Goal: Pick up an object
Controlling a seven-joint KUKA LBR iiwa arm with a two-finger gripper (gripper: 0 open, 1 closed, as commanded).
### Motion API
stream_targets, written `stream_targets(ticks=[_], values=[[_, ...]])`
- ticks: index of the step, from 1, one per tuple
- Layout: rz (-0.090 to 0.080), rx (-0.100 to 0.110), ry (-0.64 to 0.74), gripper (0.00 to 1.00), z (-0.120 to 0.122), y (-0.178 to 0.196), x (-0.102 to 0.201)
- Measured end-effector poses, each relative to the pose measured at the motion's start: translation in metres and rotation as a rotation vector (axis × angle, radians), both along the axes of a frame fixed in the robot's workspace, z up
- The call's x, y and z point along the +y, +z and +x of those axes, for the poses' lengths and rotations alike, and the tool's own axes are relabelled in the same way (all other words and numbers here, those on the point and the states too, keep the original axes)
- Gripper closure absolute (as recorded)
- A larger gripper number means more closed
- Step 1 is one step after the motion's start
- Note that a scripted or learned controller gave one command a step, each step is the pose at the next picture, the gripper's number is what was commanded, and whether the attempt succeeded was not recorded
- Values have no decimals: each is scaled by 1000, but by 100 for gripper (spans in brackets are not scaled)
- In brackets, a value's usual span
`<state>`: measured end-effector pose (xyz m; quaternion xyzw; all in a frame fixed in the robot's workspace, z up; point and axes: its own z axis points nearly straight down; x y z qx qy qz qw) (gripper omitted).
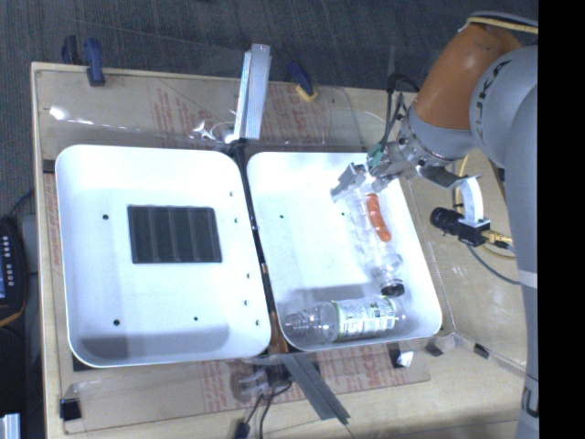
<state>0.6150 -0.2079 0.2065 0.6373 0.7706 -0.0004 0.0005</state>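
Note:
My gripper (355,183) hangs over the upper right part of the right bin (292,245), just above the top end of a clear plastic bottle (377,236) with an orange piece inside. That bottle lies lengthwise along the bin's right side, and its black cap (392,289) points toward the front. A second clear bottle (343,319) with a printed label lies on its side along the front wall of the same bin. In the left bin (82,199) a dark grey ribbed rectangular block (174,234) lies flat near the middle.
The grey arm with its orange band (457,80) reaches in from the upper right. A metal bar (252,90) stands up behind the seam between the bins. Blue clamps (91,58) hold the bench's back edge, and a black cable fitting (462,225) sits right of the right bin.

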Motion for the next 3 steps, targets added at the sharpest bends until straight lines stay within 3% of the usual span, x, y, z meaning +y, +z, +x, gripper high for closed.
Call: stream_targets(ticks=[1,2,3], values=[[1,2,74,0,-4,7,0],[-1,-1,159,0,17,-9,22],[2,5,64,0,-9,-14,-1]])
